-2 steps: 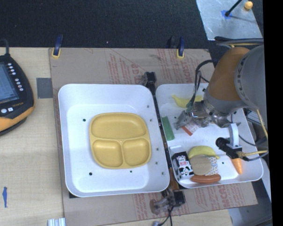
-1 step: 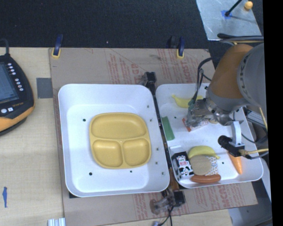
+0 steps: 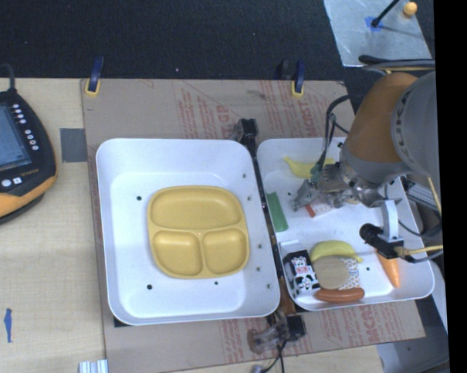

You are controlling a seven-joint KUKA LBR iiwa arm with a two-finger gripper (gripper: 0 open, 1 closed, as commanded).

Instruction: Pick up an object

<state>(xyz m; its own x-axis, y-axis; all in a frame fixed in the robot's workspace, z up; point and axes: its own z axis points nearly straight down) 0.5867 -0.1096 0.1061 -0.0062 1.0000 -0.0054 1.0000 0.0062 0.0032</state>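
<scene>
While the arm reaches over the right bin, we see the gripper low among the toy food, its grip unreadable from here; a red-white piece lies just beneath, a banana nearer us.

two white bins, one yellow divided plate, two bananas, one sausage, one carrot

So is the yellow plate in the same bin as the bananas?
No, the yellow plate lies in the left bin, while the bananas lie in the right bin with the other toy food.
</scene>
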